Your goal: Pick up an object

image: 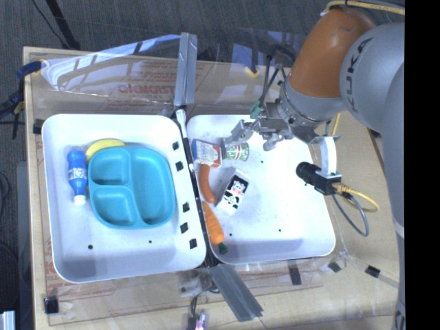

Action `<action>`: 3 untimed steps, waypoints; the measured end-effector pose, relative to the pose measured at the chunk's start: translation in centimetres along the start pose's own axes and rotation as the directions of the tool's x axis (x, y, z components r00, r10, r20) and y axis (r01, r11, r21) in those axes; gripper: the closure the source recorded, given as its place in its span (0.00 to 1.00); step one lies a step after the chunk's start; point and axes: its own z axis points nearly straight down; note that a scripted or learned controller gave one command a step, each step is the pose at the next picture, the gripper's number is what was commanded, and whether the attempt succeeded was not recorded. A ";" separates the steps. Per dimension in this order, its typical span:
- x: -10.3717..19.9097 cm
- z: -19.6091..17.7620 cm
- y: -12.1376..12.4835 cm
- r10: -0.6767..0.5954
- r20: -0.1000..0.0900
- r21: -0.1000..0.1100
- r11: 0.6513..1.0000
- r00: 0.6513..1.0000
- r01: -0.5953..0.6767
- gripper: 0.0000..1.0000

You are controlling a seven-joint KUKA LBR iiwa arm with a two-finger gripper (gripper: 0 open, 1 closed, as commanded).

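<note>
My gripper (pixel 256 136) hangs over the back left part of the right bin (pixel 302 234), open, its two grey fingers spread apart with nothing between them. A small can (pixel 237 152) with a green and red label sits just below and left of the left finger. Beside the can lies a white and red packet (pixel 206 151). Nearer the front are a brown sausage (pixel 205 183), a black-and-white patterned box (pixel 235 192) and an orange carrot (pixel 214 227), all along the bin's left side.
The left bin (pixel 62 253) holds a blue divided plate (pixel 132 187), a yellow object (pixel 104 145) behind it and a blue bottle (pixel 77 174) at its left. A black cable plug (pixel 316 176) and yellow cable hang over the right bin's right side.
</note>
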 end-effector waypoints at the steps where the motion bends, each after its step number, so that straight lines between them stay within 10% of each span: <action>1: -1.9 11.5 -2.8 -0.097 0.000 0.000 0.995 0.995 0.097 0.00; 2: -5.1 16.8 -1.9 -0.016 -0.001 -0.001 1.000 1.000 0.016 0.00; 3: -5.1 15.7 -1.8 -0.022 0.000 -0.001 1.000 1.000 0.022 1.00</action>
